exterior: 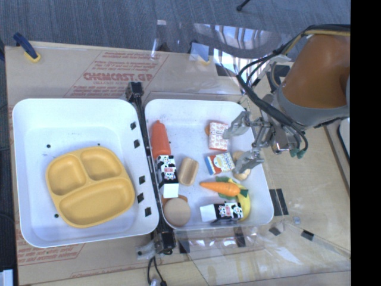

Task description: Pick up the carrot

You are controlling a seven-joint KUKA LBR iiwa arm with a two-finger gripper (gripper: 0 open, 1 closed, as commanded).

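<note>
floor: dark grey carpet along the top of the view.
bench (333,219): pale wood-look top, brown printed cardboard (107,76) under the bins, blue-and-yellow clamp (27,47) at its far left corner.
arm (315,76): grey with orange band, reaches in from the right, black cables looped above the wrist.
left bin (36,118): white, shallow; holds one yellow three-compartment plate (89,186), nothing on it.
right bin (190,112): white, touching the left bin along a black clipped seam; cluttered.
right bin contents: long orange-red bottle (159,139) along the left wall, cow-print carton (168,174) below it, tan bread piece (189,170), brown egg (176,212) at the near edge, red snack box (217,136), small carton (219,162), second cow-print carton (223,211), banana (244,204).
carrot (220,188): lies flat in the near right part of the right bin, between small carton and lower cow-print carton, green top touching the banana.
gripper (245,151): over the right bin's right side, just above and right of the carrot; fingers spread apart, nothing between them.
</note>
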